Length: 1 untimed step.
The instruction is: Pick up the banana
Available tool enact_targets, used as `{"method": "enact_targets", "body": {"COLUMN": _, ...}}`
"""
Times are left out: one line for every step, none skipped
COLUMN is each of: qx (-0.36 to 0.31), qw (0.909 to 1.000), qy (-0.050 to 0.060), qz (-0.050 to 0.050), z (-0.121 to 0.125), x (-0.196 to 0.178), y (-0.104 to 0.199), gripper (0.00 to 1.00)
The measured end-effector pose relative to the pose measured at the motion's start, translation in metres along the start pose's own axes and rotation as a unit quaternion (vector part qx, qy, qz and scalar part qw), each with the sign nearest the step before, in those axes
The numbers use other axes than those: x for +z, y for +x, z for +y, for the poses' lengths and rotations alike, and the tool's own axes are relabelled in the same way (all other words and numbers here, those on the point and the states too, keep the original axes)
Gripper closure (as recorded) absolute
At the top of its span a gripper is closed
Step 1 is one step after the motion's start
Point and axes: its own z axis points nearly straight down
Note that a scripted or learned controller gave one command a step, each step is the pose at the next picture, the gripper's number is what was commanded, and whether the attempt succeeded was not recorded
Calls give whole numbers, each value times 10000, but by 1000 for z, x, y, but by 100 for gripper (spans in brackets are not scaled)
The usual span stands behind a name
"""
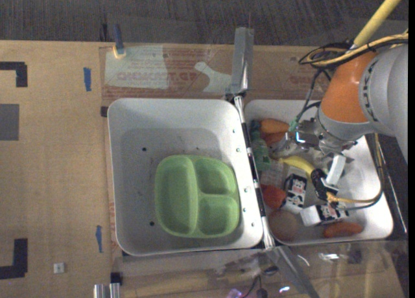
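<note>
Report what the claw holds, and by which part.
Cannot be told: the claw hangs by the curved yellow banana in the right white bin, grip hidden.

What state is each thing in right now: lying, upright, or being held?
banana: lying in the right bin.
green plate: flat, right way up, in the left bin.
pincer: low over the right bin, beside the banana.

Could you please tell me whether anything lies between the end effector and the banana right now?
Nothing visible does. The banana lies uncovered in the right bin, close beside the end effector; the black-and-white carton sits lower in the view, not between them.
</note>
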Motion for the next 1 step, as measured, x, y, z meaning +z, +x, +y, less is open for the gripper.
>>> {"method": "enact_targets", "body": {"qx": -370, "qw": 9993, "qy": -3, "qz": -10, "z": -74, "x": -1, "y": -38, "gripper": 0}}
